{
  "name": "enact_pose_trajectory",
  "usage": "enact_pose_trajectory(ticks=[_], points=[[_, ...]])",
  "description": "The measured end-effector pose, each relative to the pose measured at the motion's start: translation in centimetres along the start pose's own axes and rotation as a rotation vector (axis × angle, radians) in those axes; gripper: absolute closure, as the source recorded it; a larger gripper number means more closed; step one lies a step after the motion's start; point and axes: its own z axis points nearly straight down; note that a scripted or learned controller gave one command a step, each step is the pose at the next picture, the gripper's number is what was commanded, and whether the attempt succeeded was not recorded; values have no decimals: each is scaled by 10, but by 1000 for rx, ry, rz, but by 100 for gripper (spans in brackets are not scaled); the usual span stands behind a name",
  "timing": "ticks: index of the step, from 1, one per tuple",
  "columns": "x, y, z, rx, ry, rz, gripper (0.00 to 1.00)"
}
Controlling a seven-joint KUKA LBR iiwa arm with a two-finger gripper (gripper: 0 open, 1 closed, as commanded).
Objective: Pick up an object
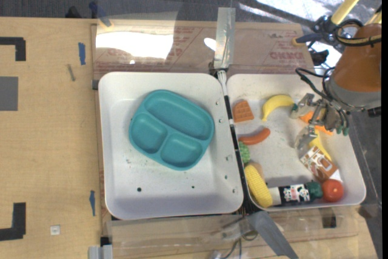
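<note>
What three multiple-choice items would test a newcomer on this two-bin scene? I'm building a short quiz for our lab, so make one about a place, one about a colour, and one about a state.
1. Where does the teal divided plate lie?
A. In the left bin
B. In the right bin
C. On the cardboard outside the bins

2. What colour is the banana?
A. Green
B. Yellow
C. Purple

3. How does the dark bottle sit?
A. Standing upright
B. On its side along the near wall of the right bin
C. Resting on the plate

Answers:
1. A, since the plate sits on the left bin's floor, alone there.
2. B, since the curved fruit near the right bin's far side is yellow.
3. B, since the bottle lies lengthwise between the corn cob and the tomato.
</note>
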Motion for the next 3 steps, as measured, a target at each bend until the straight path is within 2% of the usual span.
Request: enact_pose_trajectory(ticks=[1,2,3], points=[[-5,2,-14,0,-16,-2,100],[49,-33,-1,-2,-2,6,100],[49,-32,0,-2,-1,5,0]])
